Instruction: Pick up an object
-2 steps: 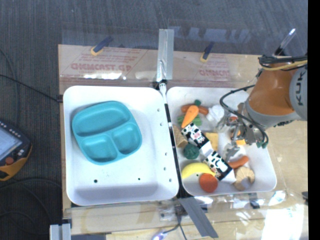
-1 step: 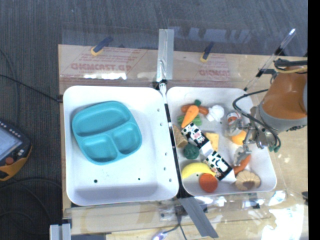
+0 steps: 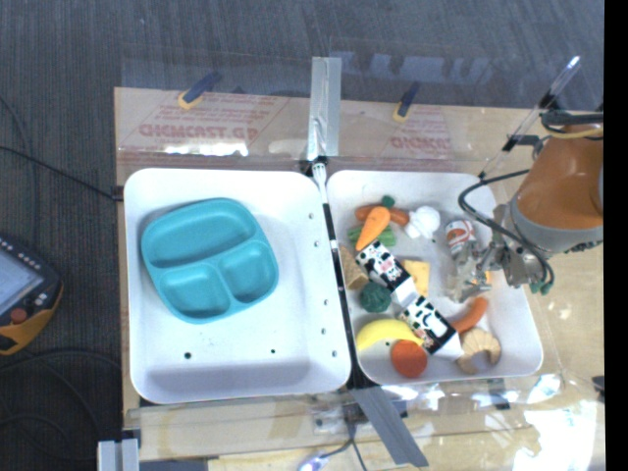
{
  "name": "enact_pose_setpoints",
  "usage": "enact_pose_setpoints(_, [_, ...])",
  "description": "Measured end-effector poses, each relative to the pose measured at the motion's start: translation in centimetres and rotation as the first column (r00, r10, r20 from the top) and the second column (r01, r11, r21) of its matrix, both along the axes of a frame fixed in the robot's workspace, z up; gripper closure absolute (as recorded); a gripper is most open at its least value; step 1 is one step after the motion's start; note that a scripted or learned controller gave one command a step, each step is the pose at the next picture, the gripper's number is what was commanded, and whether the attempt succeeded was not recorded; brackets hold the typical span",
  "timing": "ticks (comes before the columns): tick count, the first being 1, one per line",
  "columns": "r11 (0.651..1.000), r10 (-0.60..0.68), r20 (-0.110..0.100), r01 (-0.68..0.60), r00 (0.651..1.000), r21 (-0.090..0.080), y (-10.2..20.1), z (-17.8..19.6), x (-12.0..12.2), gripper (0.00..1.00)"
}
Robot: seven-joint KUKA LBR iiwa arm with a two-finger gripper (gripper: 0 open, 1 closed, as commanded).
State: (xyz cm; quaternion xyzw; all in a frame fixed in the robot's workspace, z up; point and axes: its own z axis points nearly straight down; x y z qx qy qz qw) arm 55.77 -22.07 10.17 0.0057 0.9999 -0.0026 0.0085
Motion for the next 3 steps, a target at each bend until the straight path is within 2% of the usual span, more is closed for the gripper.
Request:
enact_pose_setpoints(1, [1.0, 0.0, 0.0, 0.0, 1.0, 0.0, 0.0, 0.0, 0.0, 0.0])
enact_pose_setpoints(2, [0.993, -0.118, -0.001, 0.118, 0.993, 0.002, 1.1, -1.1, -0.9, 0.0])
enact_pose_setpoints(3, [0.994, -0.111, 0.0, 0.111, 0.994, 0.001, 4.6, -1.1, -1.2, 0.0])
